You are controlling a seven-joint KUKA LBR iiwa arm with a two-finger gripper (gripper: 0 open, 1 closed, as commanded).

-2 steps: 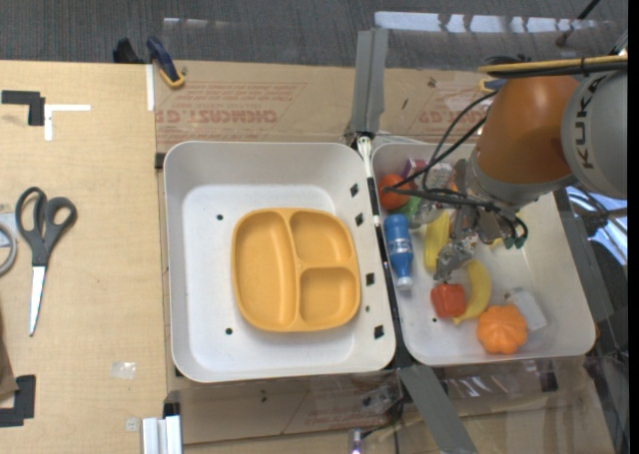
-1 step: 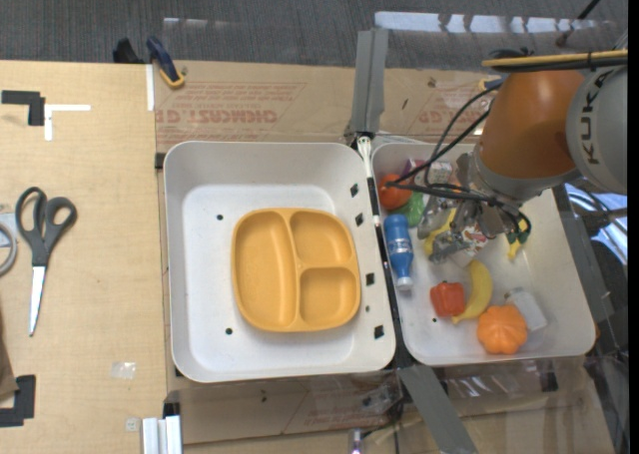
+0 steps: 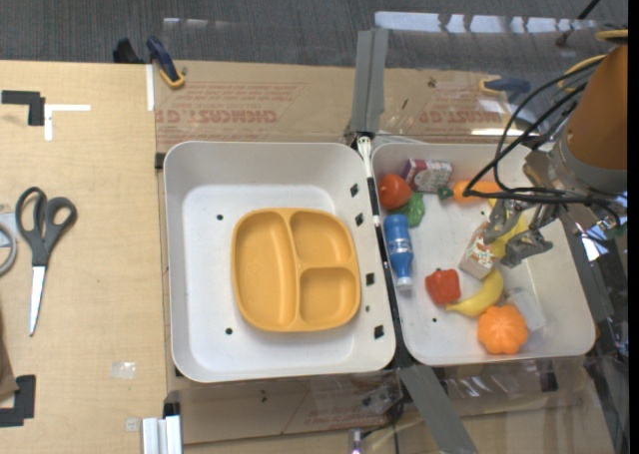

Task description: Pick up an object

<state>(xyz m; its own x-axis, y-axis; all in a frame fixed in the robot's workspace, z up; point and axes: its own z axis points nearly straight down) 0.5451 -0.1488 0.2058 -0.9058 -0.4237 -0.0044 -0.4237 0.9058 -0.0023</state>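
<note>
1. The counter (image 3: pixel 80 342) carries two shallow white bins. The left bin (image 3: pixel 190 272) holds a yellow divided plate (image 3: pixel 297 269); the right bin (image 3: pixel 419 337) holds the loose things to choose from.
2. In the right bin: a blue bottle (image 3: pixel 399 247) lies along the left wall, a tomato (image 3: pixel 394 190) and a green piece (image 3: pixel 414 209) sit at the far left, a red pepper (image 3: pixel 443 285) is near the middle, a banana (image 3: pixel 480 295) is just right of it, and an orange (image 3: pixel 501 329) sits at the near right, close against the banana's end.
3. The gripper (image 3: pixel 511 232) hangs low over the right half of that bin, above a small pale box (image 3: pixel 478 256) just beyond the banana. Cables and metal parts clutter the spot, so I cannot tell whether the fingers are released or clenched, nor whether anything sits between them.
4. Judged from this, the step in hand is the descent onto a target, probably the box or the banana.
5. To do it well: settle on one item, centre over it, and straddle its narrow width.
6. The crowding of banana, box and orange risks a nudge or a double catch, so lift slowly.
7. A pair of scissors (image 3: pixel 40 242) lies far left on the counter, well apart.
</note>
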